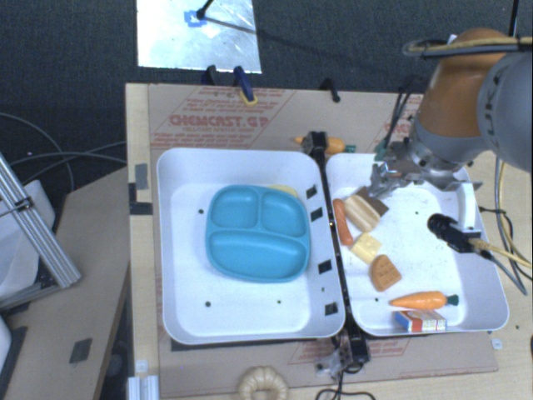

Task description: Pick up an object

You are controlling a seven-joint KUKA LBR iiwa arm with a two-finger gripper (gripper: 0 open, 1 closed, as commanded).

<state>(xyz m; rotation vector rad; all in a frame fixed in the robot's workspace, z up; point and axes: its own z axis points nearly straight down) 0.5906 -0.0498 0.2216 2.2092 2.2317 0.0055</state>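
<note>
Gripper [385, 182] sits low in the right bin [491, 302], right of centre in the frame, just above the bread loaf [364, 211]; whether it is apart or together cannot be told. Below the loaf lie a sausage [341, 222], cheese cube [366, 247], cracker [384, 272], carrot [423, 300] and small box [420, 321]. A blue divided plate [256, 232] rests in the left bin [179, 223].

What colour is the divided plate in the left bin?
Light blue; the divided plate shows clearly in the camera view.

tray [258, 232] in left bin [185, 248], carrot [423, 300] in right bin [487, 302]
</note>
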